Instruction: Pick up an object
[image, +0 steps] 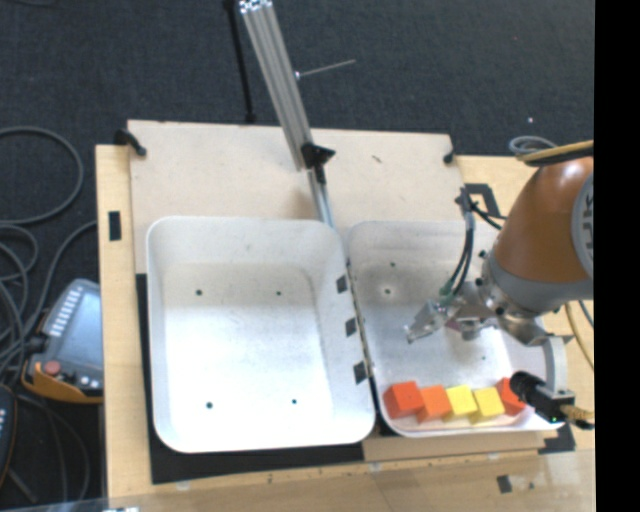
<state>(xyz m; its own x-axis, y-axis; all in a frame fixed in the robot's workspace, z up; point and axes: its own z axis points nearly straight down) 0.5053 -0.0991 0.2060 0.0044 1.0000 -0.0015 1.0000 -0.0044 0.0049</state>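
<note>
A row of small blocks lies along the front wall of the right bin (400, 250): an orange block (403, 398) at the left end, a second orange block (435, 402), two yellow blocks (474, 402), and a red piece (511, 396) at the right end. My gripper (428, 322) hangs over the middle of the right bin, behind the row and apart from it. It points to the left from the orange-banded wrist (545, 235). I see nothing held in it.
The left bin (165, 300) sits beside the right one, with a shared divider between them. A slanted aluminium post (285, 90) rises from the back of the bench. Cables and a pendant (70, 340) lie on the floor at left.
</note>
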